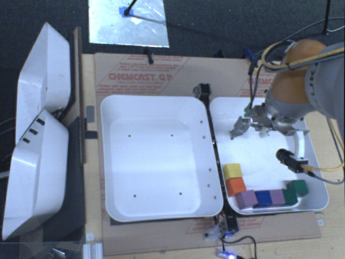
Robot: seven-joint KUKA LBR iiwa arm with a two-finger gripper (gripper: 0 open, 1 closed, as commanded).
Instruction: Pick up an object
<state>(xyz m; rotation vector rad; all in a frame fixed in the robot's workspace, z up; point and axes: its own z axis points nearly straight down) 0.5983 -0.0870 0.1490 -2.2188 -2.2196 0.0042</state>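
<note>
While the arm reaches in from the right, its gripper is seen above the upper part of the right bin, over bare white floor. The two fingers are spread apart, and nothing is seen between them. The gripper is well apart from the blocks, which are gathered at the near end of the same bin.

A yellow block is set at the left of that group, with an orange block touching it just below. A row is formed along the bin's near wall by a mauve block, a blue block and a second mauve block, each touching the next. A green block is placed at the right end of the row, partly raised above it.

The left bin is seen just beside the right one, separated by a dark strip. Both bins are carried on a printed cardboard sheet. Two more white bins are stacked off the bench at the far left.
</note>
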